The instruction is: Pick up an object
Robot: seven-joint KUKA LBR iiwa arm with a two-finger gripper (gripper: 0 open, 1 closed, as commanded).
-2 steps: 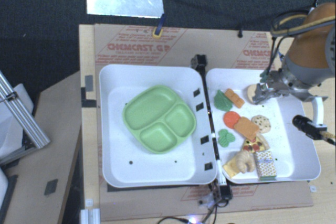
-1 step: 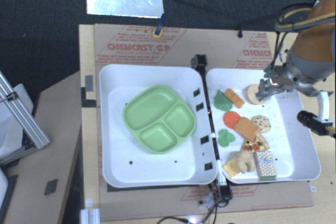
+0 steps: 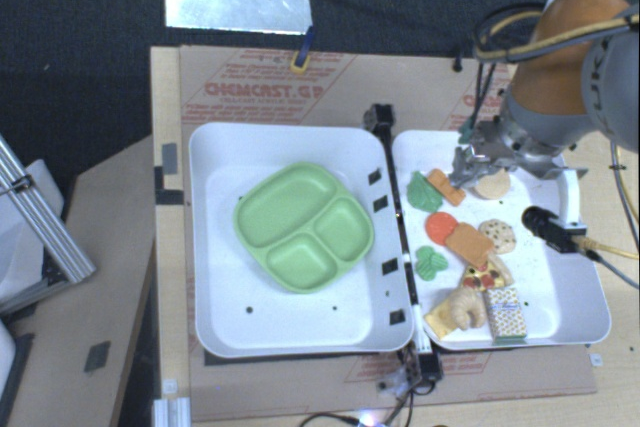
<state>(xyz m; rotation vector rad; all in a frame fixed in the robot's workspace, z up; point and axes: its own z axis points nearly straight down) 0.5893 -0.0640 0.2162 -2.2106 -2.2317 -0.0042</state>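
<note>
Left shallow white plastic bin [image 3: 215, 245]: holds one pale green moulded plate with three compartments [image 3: 303, 226], lying flat and turned at a slant to the bin walls. Nothing sits in its compartments.

Right shallow white plastic bin [image 3: 585, 305]: holds a cluster of toy food pieces.
- dark green leafy piece [image 3: 422, 191] by the divider wall, upper part of the bin
- small orange block, oblong [image 3: 445, 187], just right of that leaf and touching it
- pale round cracker-like disc [image 3: 492, 185], partly under the gripper
- red-orange round piece [image 3: 441, 227] below the leaf
- tan-orange flat rectangular slab [image 3: 468, 244] touching the red-orange piece on its right
- speckled round cookie [image 3: 497, 235] just right of the slab
- second green leafy piece [image 3: 432, 263] near the divider, lower down
- beige lumpy piece [image 3: 458, 311] at the bin's near end
- small printed box with a checked pattern [image 3: 506, 317] just beside the beige piece
- a small multicoloured piece between slab and box, too small to identify

Orange block: long axis runs diagonally, from upper left to lower right in the camera view, lying flat on the bin floor.

Grey two-finger gripper [image 3: 470, 167] hangs over the upper part of the right bin, its tip right at the block's upper right end and close to the cracker disc. Whether it is spread or pressed together cannot be read from this angle; contact with the block also cannot be told.
</note>
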